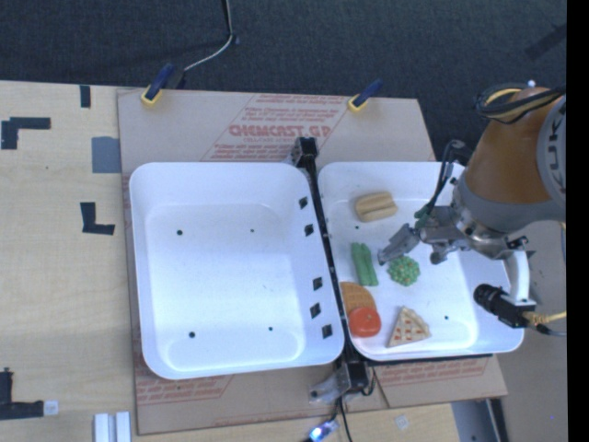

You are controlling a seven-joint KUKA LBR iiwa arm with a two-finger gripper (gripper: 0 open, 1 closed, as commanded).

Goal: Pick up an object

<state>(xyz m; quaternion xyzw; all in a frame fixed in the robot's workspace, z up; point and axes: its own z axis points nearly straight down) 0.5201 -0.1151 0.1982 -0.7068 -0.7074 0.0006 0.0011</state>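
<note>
The right bin (pixel 460 307) holds several toy foods. A tan bread roll (pixel 375 206) lies at its back and a green pod (pixel 364 263) near its left wall. A green broccoli piece (pixel 403 271) sits mid-bin. At the front are an orange piece (pixel 357 294), a red tomato (pixel 365 321) and a triangular pizza slice (pixel 408 328). My gripper (pixel 421 249) hangs over the middle of this bin, just behind and right of the broccoli. It is open, one finger (pixel 398 245) reaching toward the broccoli, and nothing sits between the fingers.
The left bin (pixel 221 265) lies beside the right one, with a black divider strip (pixel 316 247) between them. Both stand on a cardboard sheet (pixel 267 127) held by clamps. The arm's orange band (pixel 515 155) rises over the right bin's right edge.
</note>
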